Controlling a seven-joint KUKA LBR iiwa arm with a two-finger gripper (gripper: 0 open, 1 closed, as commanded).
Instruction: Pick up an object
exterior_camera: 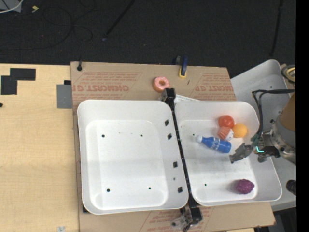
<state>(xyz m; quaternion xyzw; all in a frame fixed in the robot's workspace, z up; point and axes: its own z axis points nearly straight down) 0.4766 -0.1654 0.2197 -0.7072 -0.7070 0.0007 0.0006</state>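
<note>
Pincer (240,154) beside blue bottle (215,144) (apart)

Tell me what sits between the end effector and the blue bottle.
Nothing visible. The end effector sits just to the right of the blue bottle in the right bin, with bare white floor between them. The orange ball lies above that path, the purple object below it.

1. The arm (289,129) shows a grey metal wrist with a brownish-orange patch above it.
2. Thin black cables loop over its upper side.
3. The gripper (240,154) is dark grey, angular, and blurred.
4. A small teal light, possibly an indicator, glows beside it.
</note>
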